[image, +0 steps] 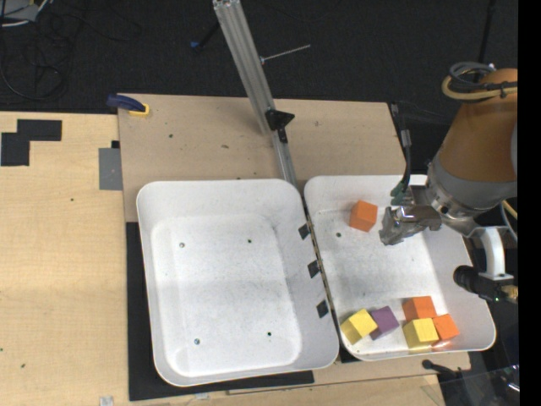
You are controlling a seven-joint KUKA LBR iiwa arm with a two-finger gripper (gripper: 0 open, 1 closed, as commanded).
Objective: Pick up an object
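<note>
In the right bin an orange cube lies alone near the back left. Along the bin's front edge sit a yellow block, a purple block, an orange block, another yellow block and a further orange block. My gripper hangs over the middle of the right bin, just right of the lone orange cube and apart from it. Nothing shows between its fingers.
The left bin lies beside the right one, joined by black clips. An aluminium rail slants up from between the bins. The arm's orange band looms at the right. A blue-yellow clamp sits at the bench's back left.
</note>
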